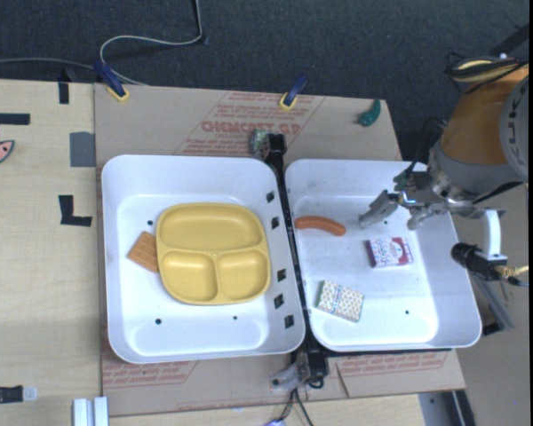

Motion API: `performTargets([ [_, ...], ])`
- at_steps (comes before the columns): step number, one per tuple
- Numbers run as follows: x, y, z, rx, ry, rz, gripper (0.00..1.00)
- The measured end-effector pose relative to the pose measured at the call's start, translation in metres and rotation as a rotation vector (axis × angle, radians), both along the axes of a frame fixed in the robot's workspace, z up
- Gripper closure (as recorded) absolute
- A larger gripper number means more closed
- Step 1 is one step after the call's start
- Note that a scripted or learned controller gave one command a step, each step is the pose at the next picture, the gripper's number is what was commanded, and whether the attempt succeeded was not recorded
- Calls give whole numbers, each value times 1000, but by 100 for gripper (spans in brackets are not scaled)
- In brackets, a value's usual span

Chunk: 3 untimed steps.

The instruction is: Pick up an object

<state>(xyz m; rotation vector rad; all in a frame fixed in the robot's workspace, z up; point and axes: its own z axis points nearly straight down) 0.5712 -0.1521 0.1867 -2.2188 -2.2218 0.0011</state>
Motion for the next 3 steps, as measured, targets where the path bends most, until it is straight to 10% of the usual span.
performTargets([
  [1, 9, -6, -97, -6, -12, -1, 0],
  [2, 46, 25, -101, -1, -6, 1, 0],
  [3, -7, 51, -101, -2, -4, -1, 0],
])
